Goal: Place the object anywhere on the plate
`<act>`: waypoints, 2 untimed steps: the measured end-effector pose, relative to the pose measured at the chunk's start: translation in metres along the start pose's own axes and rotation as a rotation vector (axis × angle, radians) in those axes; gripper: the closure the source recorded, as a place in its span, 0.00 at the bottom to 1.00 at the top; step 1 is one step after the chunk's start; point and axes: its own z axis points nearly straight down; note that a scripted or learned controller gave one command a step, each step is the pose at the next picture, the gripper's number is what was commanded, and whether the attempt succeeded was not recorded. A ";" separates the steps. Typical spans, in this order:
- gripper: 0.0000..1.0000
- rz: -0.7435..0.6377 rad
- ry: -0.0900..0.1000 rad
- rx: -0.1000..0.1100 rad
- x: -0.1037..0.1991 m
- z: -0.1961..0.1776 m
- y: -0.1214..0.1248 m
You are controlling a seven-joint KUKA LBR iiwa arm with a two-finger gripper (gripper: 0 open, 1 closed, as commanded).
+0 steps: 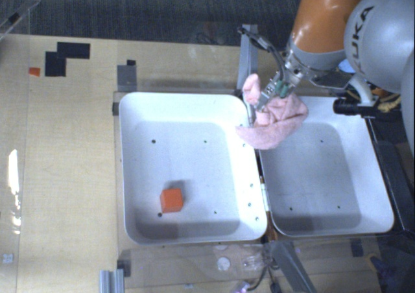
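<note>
Carrying the pink cloth [275, 120] is the step in hand as I judge it, and doing it well means keeping it high enough that its sagging lower edge does not catch the ridge where the two bins meet. My gripper [269, 98] is pinched on the cloth's upper folds, with fabric bunched between and around the fingers, so I am grasping it and not merely touching it. The cloth hangs over the upper end of that ridge, partly above the left bin [139, 233] and partly above the right bin [382, 220]. I cannot make out a plate in either bin, so I would hold off releasing until the target is certain, and lower the cloth gently so it settles flat instead of draping over a rim.

It is a soft, pale pink towel-like cloth, crumpled, with one rounded lobe poking up beside my fingers and a wider fold drooping below. It will swing and flop, so slow moves suit it. A small orange block [172, 200] lies in the left bin, well apart.
</note>
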 end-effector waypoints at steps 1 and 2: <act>1.00 -0.403 0.000 -0.001 0.045 0.006 0.031; 1.00 -0.761 0.000 -0.003 0.092 0.011 0.050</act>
